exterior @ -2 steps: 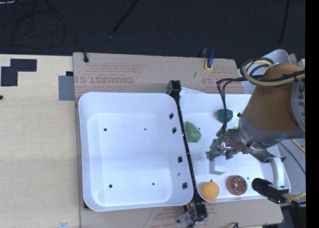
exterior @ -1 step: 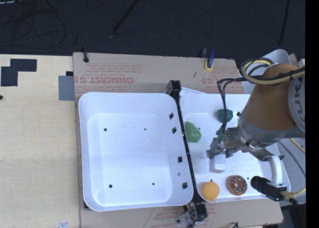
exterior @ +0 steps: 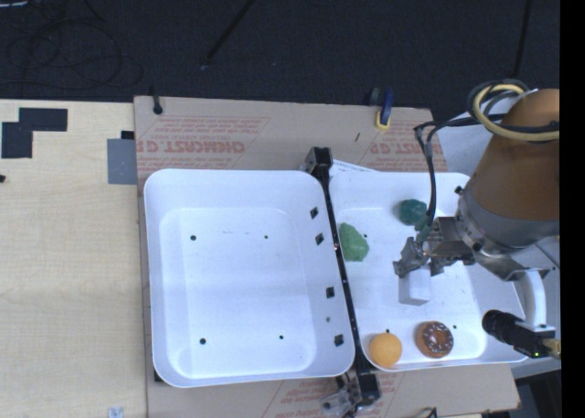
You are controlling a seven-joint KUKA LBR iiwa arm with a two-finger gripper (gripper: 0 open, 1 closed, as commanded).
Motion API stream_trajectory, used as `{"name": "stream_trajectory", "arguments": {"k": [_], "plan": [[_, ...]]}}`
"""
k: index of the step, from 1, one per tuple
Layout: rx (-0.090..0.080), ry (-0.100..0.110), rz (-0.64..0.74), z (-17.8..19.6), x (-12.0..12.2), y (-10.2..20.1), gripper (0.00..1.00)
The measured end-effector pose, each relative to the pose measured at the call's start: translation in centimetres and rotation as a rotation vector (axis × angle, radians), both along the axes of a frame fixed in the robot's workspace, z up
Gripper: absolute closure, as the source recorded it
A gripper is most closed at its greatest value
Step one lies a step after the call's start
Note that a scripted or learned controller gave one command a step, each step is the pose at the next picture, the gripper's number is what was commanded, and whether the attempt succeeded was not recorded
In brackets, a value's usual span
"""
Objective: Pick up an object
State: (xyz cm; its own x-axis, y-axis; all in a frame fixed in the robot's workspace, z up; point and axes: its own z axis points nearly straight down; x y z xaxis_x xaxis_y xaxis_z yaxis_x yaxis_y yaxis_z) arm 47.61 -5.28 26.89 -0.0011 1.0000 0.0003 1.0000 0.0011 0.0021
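In the right bin (exterior: 457, 189) four small things lie scattered, and any of them could be the object to pick. A light green lump (exterior: 352, 244) sits close to the divider wall, at about ten o'clock in that bin. A darker teal piece (exterior: 412, 212) lies at about twelve o'clock, near the back wall and just beside the cable that loops down to the wrist. Along the front wall, at about six o'clock, an orange ball (exterior: 386, 349) rests near the corner, with a round brown disc (exterior: 435, 339) (speckled, something like a doughnut) just beside it toward three o'clock — the two are close but apart. The gripper (exterior: 414, 281) hangs over the middle of this bin, its pale lower end at the bin's centre, between the green lump and the two things at the front. Whether its fingers stand wide or narrow I cannot tell from this slanted view, and nothing is seen between them. Behind it the grey arm with its orange band (exterior: 521, 165) reaches in from three o'clock. The left bin (exterior: 151, 270) lies at nine o'clock of the right one — both rest on a cardboard sheet (exterior: 228, 128) over the bench.
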Motion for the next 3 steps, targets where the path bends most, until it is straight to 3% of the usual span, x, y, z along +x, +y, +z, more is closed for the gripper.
{"name": "stream_trajectory", "arguments": {"k": [1, 2, 3], "plan": [[0.001, 0.009, 0.002, -3.4, -0.1, 4.9, 1.00], [0.000, 0.006, -0.002, -3.3, -0.1, 4.7, 0.00], [-0.001, 0.008, -0.008, -5.8, -0.2, -3.9, 0.00]]}}
